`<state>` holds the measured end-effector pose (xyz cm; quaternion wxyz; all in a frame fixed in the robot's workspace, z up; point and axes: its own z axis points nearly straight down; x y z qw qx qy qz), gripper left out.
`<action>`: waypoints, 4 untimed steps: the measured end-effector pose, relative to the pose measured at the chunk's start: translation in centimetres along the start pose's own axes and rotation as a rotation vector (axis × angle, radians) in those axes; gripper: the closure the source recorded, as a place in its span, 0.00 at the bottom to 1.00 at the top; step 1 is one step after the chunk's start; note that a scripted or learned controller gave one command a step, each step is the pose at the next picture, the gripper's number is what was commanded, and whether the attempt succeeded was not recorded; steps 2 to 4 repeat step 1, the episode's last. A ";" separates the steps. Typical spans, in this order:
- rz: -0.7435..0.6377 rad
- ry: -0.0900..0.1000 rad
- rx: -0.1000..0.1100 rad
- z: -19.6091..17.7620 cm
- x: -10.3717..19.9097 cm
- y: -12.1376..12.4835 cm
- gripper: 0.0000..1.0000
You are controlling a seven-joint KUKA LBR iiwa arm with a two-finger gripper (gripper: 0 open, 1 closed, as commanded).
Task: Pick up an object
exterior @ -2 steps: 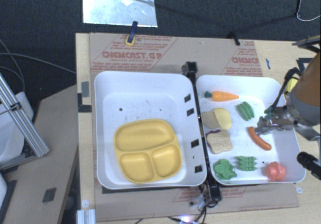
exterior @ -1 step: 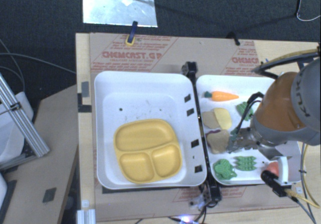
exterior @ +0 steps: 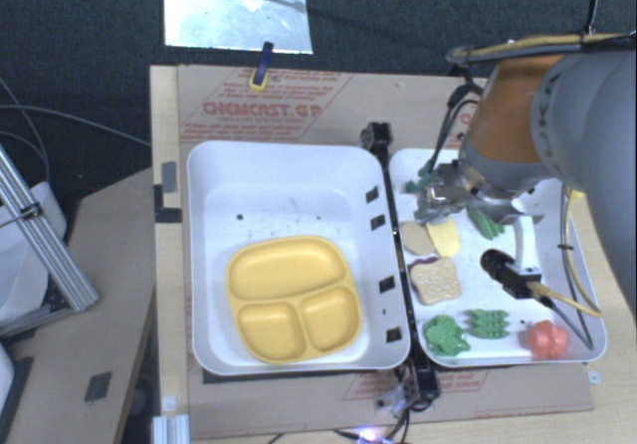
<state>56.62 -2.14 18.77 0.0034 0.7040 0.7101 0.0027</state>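
Note:
My gripper (exterior: 435, 199) hangs low over the upper left part of the right bin (exterior: 577, 357), just above a yellow slice (exterior: 444, 237) and a tan round piece (exterior: 415, 237). A bread slice (exterior: 436, 282) lies below them. Along the bin's front lie a green leafy toy (exterior: 445, 334), a green ridged piece (exterior: 487, 323) and a pink-red fruit (exterior: 545, 338). A green long piece (exterior: 487, 225) lies under the wrist. Nothing shows between the fingers.
The left bin (exterior: 289, 168) holds a yellow three-compartment tray (exterior: 293, 295) in its front half. A ridge with black clips (exterior: 383, 243) divides the two bins. The grey arm with its orange band (exterior: 518, 104) covers the right bin's back.

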 end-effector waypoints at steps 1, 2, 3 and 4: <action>-0.001 0.001 0.005 -0.7 -0.3 -0.3 1.00; -0.001 0.001 0.005 -0.7 -0.3 -0.3 1.00; -0.001 0.001 0.005 -0.7 -0.3 -0.3 1.00; -0.001 0.001 0.005 -0.7 -0.3 -0.3 1.00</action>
